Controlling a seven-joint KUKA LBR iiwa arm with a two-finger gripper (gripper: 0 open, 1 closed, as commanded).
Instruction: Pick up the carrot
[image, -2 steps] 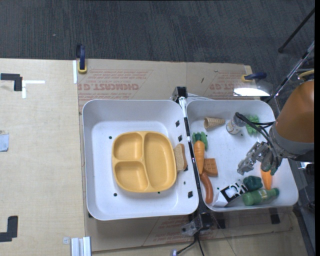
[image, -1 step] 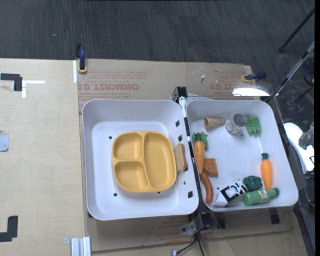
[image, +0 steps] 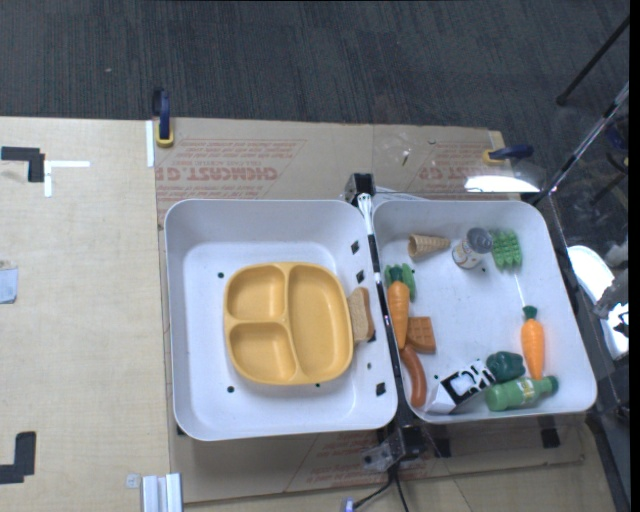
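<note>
1 carrot (image: 398, 305) hugs the right bin's (image: 556, 262) left wall, tip blurred beside a cracker (image: 421, 334); a 2nd carrot (image: 533, 341) lies rightward.

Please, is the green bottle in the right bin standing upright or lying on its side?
Lying on its side. The green bottle rests flat on the floor of the right bin, near the front wall, its length running left to right.

yellow divided plate (image: 289, 322) in left bin (image: 190, 300), bread slice (image: 361, 313) beside it, green bottle (image: 520, 391), ice-cream cone (image: 428, 244) in right bin (image: 560, 300)
</note>
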